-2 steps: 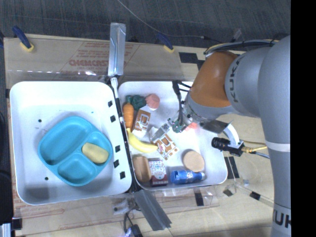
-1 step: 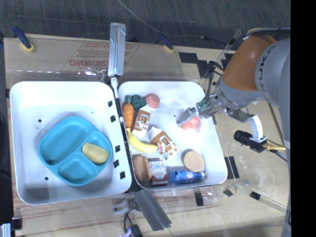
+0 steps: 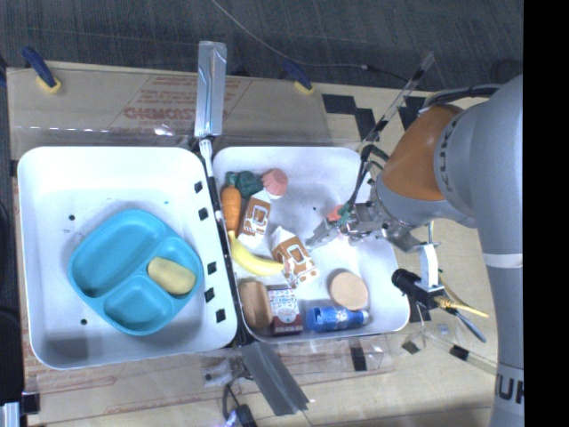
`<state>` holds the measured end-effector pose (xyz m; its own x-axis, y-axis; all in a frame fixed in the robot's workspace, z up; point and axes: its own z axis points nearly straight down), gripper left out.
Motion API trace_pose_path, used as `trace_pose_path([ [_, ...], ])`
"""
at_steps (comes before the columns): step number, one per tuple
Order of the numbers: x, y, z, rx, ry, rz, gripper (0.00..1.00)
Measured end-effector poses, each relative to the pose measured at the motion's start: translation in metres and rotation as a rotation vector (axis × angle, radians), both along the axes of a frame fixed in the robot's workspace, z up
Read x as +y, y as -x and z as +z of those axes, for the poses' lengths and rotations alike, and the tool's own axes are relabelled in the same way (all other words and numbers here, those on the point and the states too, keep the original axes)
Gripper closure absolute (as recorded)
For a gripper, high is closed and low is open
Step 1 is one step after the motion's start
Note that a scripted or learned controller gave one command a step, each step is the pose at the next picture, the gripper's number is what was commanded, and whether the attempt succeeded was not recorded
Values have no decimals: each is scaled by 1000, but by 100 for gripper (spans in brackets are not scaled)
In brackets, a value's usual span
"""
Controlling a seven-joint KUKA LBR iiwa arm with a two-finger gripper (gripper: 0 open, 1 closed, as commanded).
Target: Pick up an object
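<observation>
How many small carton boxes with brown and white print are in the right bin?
2. One carton stands beside the carrot; the other carton lies by the banana, mid-bin. The arm may hide more.

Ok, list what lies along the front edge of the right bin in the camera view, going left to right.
Bread-like brown piece → small dark carton → blue bottle lying on its side, with the round tan disc just behind it.

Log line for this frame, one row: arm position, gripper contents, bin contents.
arm: over right bin | gripper: nothing seen held, above bare floor beside carton | right bin: carrot, banana, blue bottle | left bin: blue plate, potato
</observation>
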<state>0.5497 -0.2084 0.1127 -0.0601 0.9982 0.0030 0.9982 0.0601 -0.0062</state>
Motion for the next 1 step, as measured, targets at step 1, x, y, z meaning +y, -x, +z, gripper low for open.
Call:
trace_pose_path([
  [1,101,-14,-17,-16,4,169,0],
])
